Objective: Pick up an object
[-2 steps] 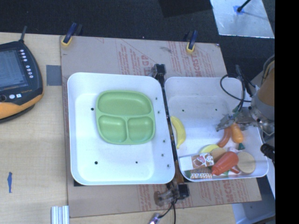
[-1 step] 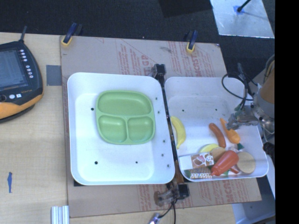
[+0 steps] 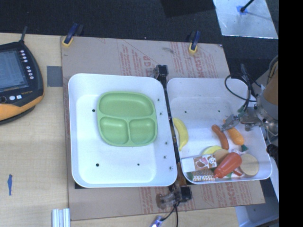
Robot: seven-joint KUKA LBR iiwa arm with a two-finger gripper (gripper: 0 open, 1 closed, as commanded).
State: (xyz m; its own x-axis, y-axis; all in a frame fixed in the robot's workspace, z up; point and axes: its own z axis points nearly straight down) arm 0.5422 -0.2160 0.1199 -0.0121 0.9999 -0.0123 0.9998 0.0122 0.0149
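- While the arm (image 3: 271, 86) leans in from the right, the wooden surface (image 3: 33, 145) carries a cardboard sheet (image 3: 118, 56) clamped at its far edge, and on that sheet sit the two white bins, side by side and touching.
- Left bin (image 3: 85, 169): it holds just a green divided plate (image 3: 127, 118), lying flat toward the far side.
- Right bin (image 3: 199, 98): all the candidates for picking are here, crowded into its near right part, with the far half bare.
- A handheld control pendant (image 3: 16, 82) rests on the surface at far left, well apart from the bins.
- Gripper (image 3: 239, 122): it hangs low over the right side of the right bin; whether its fingers are apart or together I cannot tell, they are too small and dark to read.
- Red pepper-like toy (image 3: 227, 164) lies near the front wall, touching a round tan disc (image 3: 250, 164) and a small printed box (image 3: 205, 162).
- Banana (image 3: 181, 132) lies alone against the bin's left wall.
- Sausage (image 3: 220, 136) and an orange carrot-like piece (image 3: 236, 136) lie just beside the gripper.
- Risk, as I judge it: those two are close together, so a descent could pinch between them, nudge both, or skid one away; the bin's right wall also crowds the approach.
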